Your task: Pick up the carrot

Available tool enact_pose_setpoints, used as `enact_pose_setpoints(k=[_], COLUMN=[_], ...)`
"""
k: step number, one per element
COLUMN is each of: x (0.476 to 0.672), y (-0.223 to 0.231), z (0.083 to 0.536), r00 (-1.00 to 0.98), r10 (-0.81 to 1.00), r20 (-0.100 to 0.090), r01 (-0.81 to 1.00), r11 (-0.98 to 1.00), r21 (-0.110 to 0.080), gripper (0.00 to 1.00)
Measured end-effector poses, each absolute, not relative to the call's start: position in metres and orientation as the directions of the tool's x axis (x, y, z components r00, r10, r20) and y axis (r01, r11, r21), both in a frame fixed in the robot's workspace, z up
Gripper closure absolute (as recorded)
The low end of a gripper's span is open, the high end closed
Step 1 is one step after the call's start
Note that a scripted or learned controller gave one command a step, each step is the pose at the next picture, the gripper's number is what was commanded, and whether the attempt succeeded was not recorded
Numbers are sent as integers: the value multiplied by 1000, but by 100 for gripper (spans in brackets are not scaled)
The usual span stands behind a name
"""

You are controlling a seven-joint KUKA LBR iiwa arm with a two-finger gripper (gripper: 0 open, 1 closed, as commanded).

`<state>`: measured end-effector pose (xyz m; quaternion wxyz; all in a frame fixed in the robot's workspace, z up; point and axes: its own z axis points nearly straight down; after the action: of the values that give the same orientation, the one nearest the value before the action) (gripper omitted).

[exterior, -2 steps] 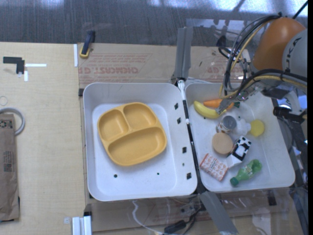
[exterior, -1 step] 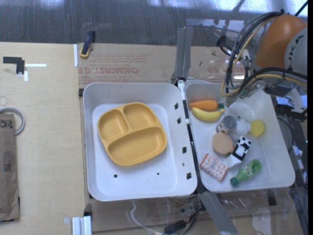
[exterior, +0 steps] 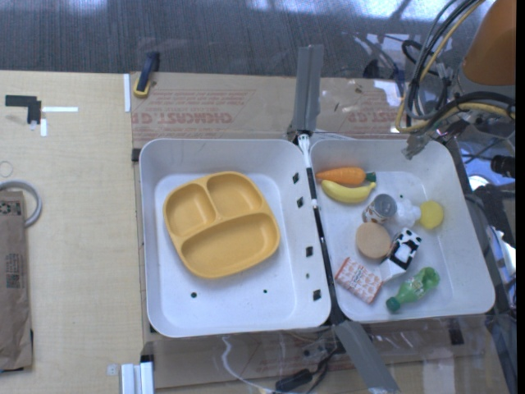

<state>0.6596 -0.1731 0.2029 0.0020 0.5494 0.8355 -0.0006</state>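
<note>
We see our arm [exterior: 496,35] at the upper right edge of the camera view as a rounded orange shell, smooth and glossy, cut off by the frame. Around it loops a bundle of cables [exterior: 435,39], black ones and yellow ones, arching in wide curves and running down beside the shell. Below the orange part sits darker grey and black hardware with a pale metal fitting [exterior: 418,142] at its end; finer details there are too blurred for us to tell
</note>
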Motion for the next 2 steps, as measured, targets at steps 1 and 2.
enact_pose_setpoints(k=[1,2], x=[620,622], y=[-185,-136], z=[136,186], r00=[-551,-319], r10=[834,948], r20=[-2,-2], r01=[834,948], r11=[551,319], r21=[0,1], gripper=[100,100])
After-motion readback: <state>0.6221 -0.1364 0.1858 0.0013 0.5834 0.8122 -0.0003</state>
